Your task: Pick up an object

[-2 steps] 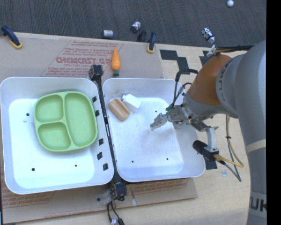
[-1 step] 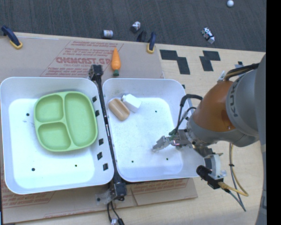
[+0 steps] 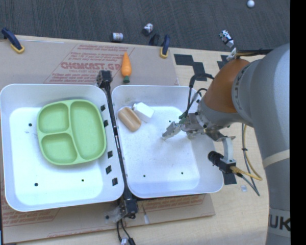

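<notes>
hand (image 3: 169, 132) over right bin (image 3: 158, 185), finger spread unclear, cannot tell; bread roll (image 3: 129, 119) nearby.

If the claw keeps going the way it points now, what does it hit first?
The claw points left and slightly down over the right bin. That line runs over bare bin floor to the divider wall, passing below the tan block. Height is unclear, so it may touch the floor first.

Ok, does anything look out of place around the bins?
Yes: a carrot lies on the cardboard behind the bins, outside both. Small bits are scattered on the floor past the bench. Inside the right bin, a brown piece and white block look normal.
</notes>
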Controlling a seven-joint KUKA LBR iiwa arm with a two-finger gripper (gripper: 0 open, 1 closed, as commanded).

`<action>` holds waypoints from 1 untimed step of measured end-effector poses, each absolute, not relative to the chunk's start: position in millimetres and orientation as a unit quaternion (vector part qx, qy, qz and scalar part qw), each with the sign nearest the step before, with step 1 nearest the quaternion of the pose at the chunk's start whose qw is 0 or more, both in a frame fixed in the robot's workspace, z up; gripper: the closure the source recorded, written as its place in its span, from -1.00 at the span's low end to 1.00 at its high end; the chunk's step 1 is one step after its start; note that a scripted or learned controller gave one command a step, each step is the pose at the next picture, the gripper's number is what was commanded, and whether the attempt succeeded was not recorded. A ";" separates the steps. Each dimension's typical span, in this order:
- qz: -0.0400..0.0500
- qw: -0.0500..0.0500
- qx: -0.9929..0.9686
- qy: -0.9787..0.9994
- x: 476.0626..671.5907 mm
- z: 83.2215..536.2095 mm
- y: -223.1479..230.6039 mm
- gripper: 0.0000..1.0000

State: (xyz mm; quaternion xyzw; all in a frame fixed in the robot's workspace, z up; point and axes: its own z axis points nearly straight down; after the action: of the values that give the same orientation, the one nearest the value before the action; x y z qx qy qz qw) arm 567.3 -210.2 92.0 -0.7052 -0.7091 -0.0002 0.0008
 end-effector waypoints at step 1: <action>0.001 0.002 -0.705 -0.709 476.3 91.9 -210.9 -1.00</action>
State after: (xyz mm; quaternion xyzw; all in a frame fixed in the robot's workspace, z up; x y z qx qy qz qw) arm 476.3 -210.9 91.9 -0.7048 -0.7094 0.0009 0.0022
